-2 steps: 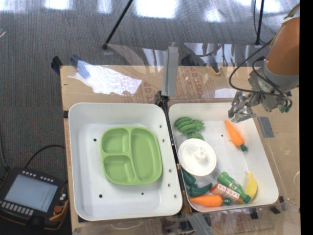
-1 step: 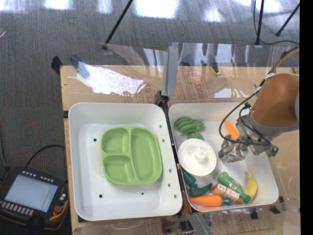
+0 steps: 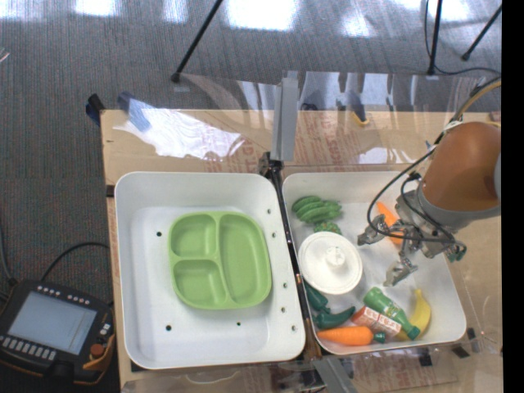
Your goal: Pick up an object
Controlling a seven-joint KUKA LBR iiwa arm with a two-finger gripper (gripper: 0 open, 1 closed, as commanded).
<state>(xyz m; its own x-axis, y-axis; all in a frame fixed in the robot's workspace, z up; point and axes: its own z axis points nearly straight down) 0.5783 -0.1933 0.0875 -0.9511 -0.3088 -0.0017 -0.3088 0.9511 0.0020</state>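
Note:
My gripper [image 3: 383, 257] hangs over the middle of the right bin [image 3: 455, 301], its fingers spread open above bare bin floor with nothing between them. An orange piece [image 3: 386, 216] lies just behind the gripper, partly hidden by the wrist. To the left of the gripper sits a round white lid [image 3: 330, 262]. Near the front lie a yellow banana [image 3: 420, 311], a green bottle with a red label [image 3: 390, 311] and an orange carrot [image 3: 350, 336]. Green pea pods [image 3: 316, 210] lie at the back left.
The left bin [image 3: 139, 219] holds a green divided plate [image 3: 219, 260]. A dark green toy vegetable [image 3: 324, 308] lies under the lid's front edge. A crumpled white cloth [image 3: 184, 133] lies on the bench behind the left bin. A metal post [image 3: 285, 121] stands between the bins.

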